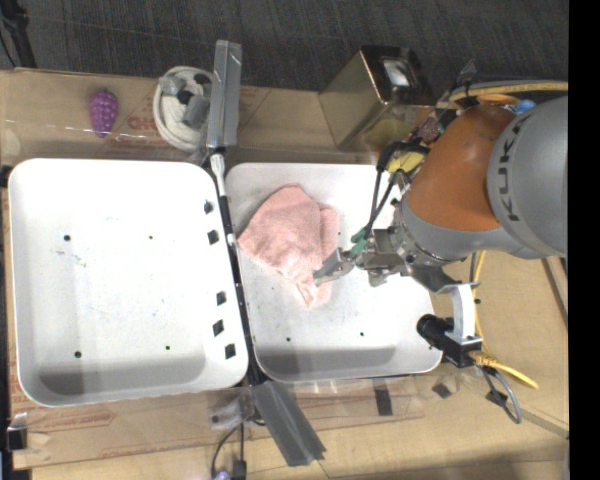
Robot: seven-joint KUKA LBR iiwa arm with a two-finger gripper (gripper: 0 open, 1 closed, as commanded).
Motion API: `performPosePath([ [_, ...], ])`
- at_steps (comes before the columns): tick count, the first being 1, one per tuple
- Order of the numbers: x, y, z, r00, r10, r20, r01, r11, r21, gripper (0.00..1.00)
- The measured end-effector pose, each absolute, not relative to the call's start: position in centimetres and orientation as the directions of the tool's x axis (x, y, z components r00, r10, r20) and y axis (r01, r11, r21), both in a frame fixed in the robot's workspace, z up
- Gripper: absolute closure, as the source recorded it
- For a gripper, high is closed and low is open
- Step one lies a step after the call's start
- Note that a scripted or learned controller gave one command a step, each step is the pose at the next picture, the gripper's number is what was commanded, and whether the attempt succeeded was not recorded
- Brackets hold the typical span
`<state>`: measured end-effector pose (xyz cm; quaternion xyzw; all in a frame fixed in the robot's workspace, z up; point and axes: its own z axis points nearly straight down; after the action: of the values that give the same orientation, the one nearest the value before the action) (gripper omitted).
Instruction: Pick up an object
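The pink cloth (285, 236) lies in the right bin (380, 353), w/ long axis diagonal. The gripper (330, 268) is at its lower-right edge; the fingers look narrow, approx. touching the cloth, grasp unclear.

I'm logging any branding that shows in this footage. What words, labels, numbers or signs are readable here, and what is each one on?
"KU": large dark letters on the grey arm, cut off after that at the picture's right.
Faint reddish print on the cardboard strip behind the left bin: too blurred to read.
Small white face on the brown box behind the right bin: too small to read.
No print shows on the pink cloth or on the bins.
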<state>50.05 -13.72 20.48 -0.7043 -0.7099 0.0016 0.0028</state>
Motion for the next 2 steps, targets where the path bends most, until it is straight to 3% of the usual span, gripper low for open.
performPosePath([
  [1,50.13,-13.68,21.42,-0.014,1.000,0.002,1.000,0.014,-0.008,1.00],
  [2,50.13,-13.68,21.43,-0.014,1.000,0.001,1.000,0.014,-0.008,0.00],
])
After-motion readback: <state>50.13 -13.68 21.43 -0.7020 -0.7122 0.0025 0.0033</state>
